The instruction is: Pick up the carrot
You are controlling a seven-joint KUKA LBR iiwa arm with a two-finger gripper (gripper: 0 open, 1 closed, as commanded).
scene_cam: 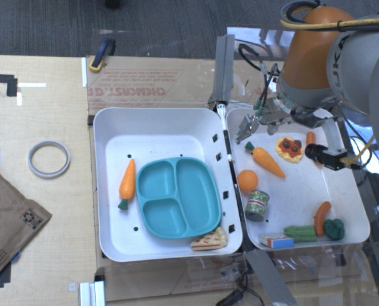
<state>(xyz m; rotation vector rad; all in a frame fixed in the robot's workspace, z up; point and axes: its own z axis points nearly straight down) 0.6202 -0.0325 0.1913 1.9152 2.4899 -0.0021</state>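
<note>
Gripper (247, 132) low over right bin's (358, 199) far-left corner, fingers' spread not discernible, nothing seen held, 1 carrot (268, 162) lying just beside it in right bin, 2nd carrot (127, 181) in left bin (106, 171) beside teal tray (177, 197)

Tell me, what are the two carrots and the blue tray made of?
Both carrots, left bin and right bin, look like toy plastic: even orange, smooth, slightly shiny, with stubby dark green tops. They could be rubber. The blue tray looks like hard moulded plastic: one flat turquoise colour, rounded dividers, matte sheen.
</note>
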